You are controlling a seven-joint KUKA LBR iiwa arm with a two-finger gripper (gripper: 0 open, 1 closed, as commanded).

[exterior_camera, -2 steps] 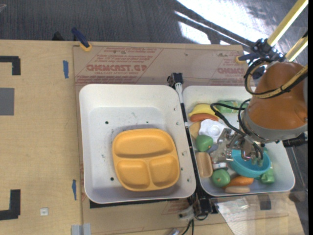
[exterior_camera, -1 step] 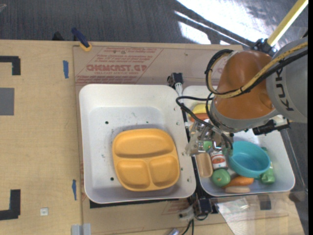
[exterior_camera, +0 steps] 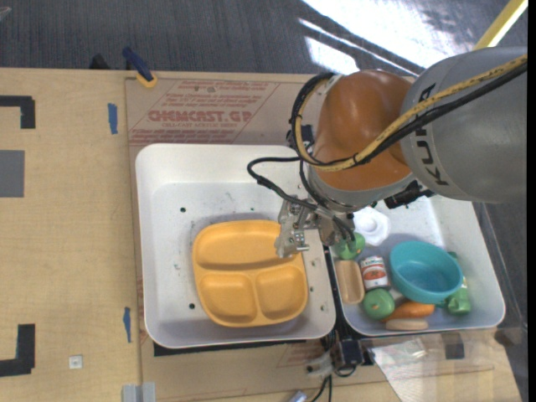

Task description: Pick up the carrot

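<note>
Tool point(exterior_camera: 293, 239) over yellow tray point(exterior_camera: 249, 281) edge, grip state unclear; carrot point(exterior_camera: 412, 311) well right, below teal bowl point(exterior_camera: 425, 272), untouched.

Two bins sit side by side on the bench. The left bin point(exterior_camera: 159, 224) holds a divided tray point(exterior_camera: 249, 283). The gripper point(exterior_camera: 293, 239) hangs over the tray's right edge. In the right bin point(exterior_camera: 490, 296), a bowl point(exterior_camera: 425, 272) lies right of a small jar point(exterior_camera: 373, 272). The carrot point(exterior_camera: 410, 311) lies just in front of the bowl, an apple point(exterior_camera: 378, 304) to its left.
</note>
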